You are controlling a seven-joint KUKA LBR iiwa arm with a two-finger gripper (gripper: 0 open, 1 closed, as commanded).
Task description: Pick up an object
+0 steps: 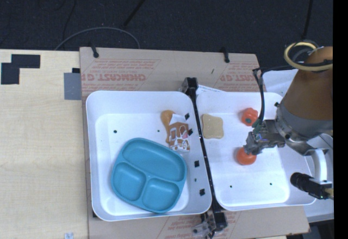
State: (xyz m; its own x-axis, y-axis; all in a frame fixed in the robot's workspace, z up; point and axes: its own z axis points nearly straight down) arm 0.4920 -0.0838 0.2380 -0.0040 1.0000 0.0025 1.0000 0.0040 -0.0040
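your orange-red ball (246, 156) sits left of centre in the right bin (272, 191), with the gripper (253, 145) directly over its top edge, grip state impossible to tell, a second orange ball (249, 116) at twelve o'clock and a tan sponge (212, 126) at ten.

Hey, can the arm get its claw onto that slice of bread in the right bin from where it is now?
Probably yes. The bread slice lies flat and apart from other things near the right bin's left wall, and the claw hangs just right of it, over an orange ball.
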